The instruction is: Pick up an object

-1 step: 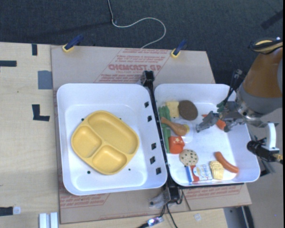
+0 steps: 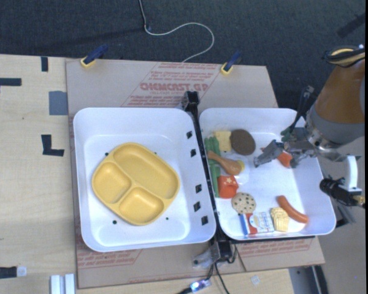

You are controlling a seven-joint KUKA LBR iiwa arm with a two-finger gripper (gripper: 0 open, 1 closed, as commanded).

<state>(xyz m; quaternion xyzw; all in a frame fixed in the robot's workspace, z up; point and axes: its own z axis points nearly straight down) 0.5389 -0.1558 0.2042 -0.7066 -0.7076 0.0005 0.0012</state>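
My gripper [image 2: 283, 155] hangs over the right side of the right bin [image 2: 313, 182], its two dark fingers spread apart. A small orange-red object [image 2: 285, 160] lies between the fingers; I cannot tell whether they touch it. To the gripper's left sit a brown round patty [image 2: 242, 141], a yellow cheese piece [image 2: 222, 138] and a tan drumstick [image 2: 226, 162]. Toward the bin's front lie a red piece [image 2: 227, 187], a chip cookie [image 2: 243, 202], a red sausage [image 2: 292, 209], a yellow corn piece [image 2: 279, 219] and a small carton [image 2: 251, 224].
A yellow compartment plate [image 2: 135, 182] lies in the left bin [image 2: 86, 133]. Green pieces [image 2: 213, 147] sit against the divider between the bins. The arm's orange and grey body [image 2: 340, 103] rises at the right edge. A cable [image 2: 172, 29] loops behind the bench.
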